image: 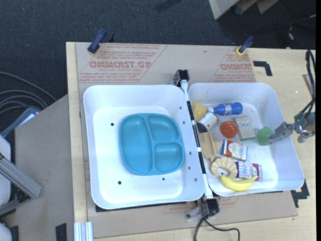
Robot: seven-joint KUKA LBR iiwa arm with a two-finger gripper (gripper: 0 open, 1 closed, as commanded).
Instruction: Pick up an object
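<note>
Bench: two bins. Gripper at right bin's three o'clock, beside green ball; jaw state indiscernible. Nothing lifted yet.

Fixed above the surface, looking down at a slant. Far enough to take in both white bins whole: left bin and right bin side by side, plus the far edge of the surface and dark floor beyond it. Near edge of the surface cut off at the bottom.
</note>
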